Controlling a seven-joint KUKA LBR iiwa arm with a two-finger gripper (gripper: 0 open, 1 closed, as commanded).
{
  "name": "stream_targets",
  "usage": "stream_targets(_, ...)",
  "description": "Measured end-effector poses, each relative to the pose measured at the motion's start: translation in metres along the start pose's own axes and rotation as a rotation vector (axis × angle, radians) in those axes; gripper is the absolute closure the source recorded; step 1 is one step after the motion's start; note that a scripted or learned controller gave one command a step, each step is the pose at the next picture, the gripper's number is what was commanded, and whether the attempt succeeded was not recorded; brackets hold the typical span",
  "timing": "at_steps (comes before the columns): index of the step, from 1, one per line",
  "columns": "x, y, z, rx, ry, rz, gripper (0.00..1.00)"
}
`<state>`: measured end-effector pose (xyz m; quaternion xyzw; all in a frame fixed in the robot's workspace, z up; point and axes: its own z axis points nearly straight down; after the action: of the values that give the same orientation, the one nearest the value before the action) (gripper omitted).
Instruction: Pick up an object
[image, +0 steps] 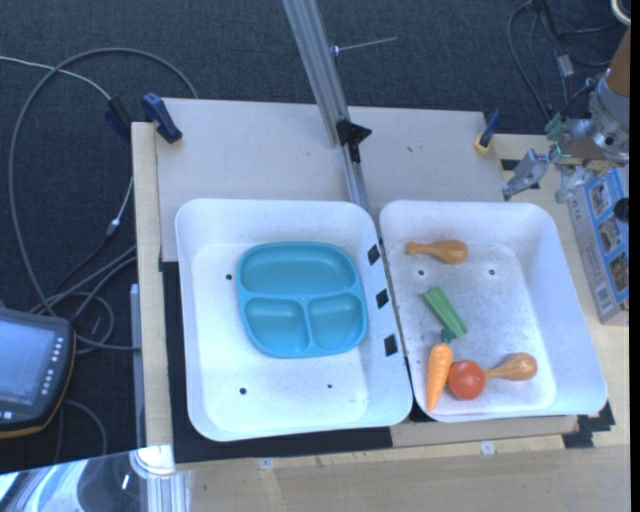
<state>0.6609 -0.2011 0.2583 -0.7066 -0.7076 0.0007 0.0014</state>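
In the right bin (570, 300) lie a tan toy drumstick (438, 250) near the back, a green block (444, 311) in the middle, and an orange carrot (438, 374) at the front. A red tomato (466, 380) touches the carrot, and a second drumstick (513, 368) lies against the tomato. My gripper (547, 178) hangs above the bin's back right corner, open, with nothing between its fingers. It is well apart from all the toys.
The left bin (210, 300) holds a blue divided plate (300, 298). A metal pole (325, 70) slants down to the gap between the bins. Blue clamps (160, 115) grip the board's back corners. Cables and a tablet (30, 370) lie on the floor at left.
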Motion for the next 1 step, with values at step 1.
stream_targets(1,-0.0003,-0.0001,-0.0001,0.001,-0.001,0.0,0.0)
